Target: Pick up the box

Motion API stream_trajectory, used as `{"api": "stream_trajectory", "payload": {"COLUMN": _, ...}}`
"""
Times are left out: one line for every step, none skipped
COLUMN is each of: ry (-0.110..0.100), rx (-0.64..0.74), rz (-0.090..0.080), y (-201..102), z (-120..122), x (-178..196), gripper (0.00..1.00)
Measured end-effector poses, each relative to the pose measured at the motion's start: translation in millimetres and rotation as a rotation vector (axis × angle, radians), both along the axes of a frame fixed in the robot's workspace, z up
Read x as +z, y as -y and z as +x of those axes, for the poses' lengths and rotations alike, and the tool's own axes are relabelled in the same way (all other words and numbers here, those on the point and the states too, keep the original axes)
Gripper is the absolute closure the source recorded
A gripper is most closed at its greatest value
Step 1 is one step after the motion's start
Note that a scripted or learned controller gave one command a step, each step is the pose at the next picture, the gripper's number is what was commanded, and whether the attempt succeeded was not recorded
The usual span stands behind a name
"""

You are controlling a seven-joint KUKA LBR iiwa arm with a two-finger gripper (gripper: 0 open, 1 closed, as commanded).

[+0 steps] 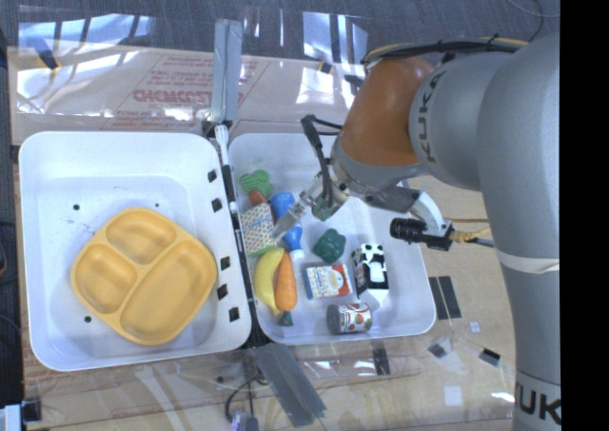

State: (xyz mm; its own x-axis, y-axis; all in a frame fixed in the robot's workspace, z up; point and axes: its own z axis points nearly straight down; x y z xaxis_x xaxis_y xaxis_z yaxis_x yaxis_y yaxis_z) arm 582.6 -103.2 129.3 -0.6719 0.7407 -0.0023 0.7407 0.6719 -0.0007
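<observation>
1. Box (326, 281) lying flat in right bin (409, 315), below and right of end effector (288, 222), apart from it.
2. Small, white-edged, red-and-orange printed face.
3. End effector grip state impossible to tell.

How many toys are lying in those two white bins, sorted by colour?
Yellow: 2, the tray and banana
Orange: 1, the carrot
Green: 2, a light piece and a dark piece
Blue: 2, a ball and a small piece
Red and white: 2, the box and can
Black and white: 1, the carton
Patterned: 1, the pack
Total: 11
</observation>
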Motion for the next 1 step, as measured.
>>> {"api": "stream_trajectory", "payload": {"ry": 0.005, "rx": 0.028, "rz": -0.006, "y": 22.2, "z": -41.2, "x": -34.8, "gripper": 0.0}}
